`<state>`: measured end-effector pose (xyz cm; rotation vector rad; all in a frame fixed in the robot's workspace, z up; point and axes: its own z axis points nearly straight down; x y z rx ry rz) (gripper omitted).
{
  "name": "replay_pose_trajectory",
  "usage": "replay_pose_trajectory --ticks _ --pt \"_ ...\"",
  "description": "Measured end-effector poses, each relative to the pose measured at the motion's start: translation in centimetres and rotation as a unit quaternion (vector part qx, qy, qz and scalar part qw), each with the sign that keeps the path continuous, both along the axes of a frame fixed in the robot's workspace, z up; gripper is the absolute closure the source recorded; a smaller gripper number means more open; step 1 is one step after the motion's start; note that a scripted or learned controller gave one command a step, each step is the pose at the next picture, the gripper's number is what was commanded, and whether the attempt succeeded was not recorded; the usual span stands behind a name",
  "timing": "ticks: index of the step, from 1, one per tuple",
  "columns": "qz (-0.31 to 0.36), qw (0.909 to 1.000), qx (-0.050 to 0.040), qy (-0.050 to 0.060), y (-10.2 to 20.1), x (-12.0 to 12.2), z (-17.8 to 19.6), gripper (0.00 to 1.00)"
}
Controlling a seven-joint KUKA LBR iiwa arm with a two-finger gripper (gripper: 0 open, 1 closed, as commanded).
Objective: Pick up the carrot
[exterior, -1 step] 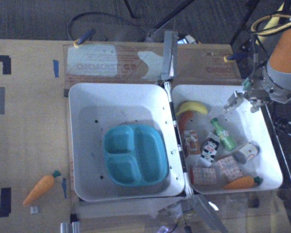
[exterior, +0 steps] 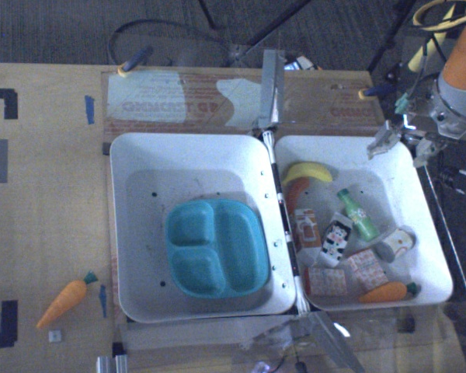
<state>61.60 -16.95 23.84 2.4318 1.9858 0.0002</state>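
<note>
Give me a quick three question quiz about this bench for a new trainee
1. True or false: an orange toy carrot lies in the right white bin.
2. What sits in the left white bin? A) yellow banana B) blue divided plate C) green bottle
3. Fill in: a second orange carrot lies on the wooden ____, outside the bins.

Key: 1 true; 2 B, the blue divided plate; 3 bench.

Dark grey carpet floor [exterior: 101,6] runs along the top of the frame, crossed by black tripod legs [exterior: 295,6] and a looping cable [exterior: 151,29]. Below, the pale wooden desk [exterior: 39,208], black tape marks [exterior: 4,103] at far left.
</note>
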Motion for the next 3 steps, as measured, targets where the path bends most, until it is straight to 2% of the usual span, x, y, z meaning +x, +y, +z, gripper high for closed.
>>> replay_pose_trajectory --ticks 1,2,3 --pt "0.052 0.9987 0.0007 0.001 -4.4 -8.3 -1.4 0.0" --pt "0.125 0.9922 0.0009 0.001 -4.4 -13.7 -10.4 0.0" --pt "0.331 0.9436 -0.0005 0.0 -5.4 -13.6 -9.4 0.0"
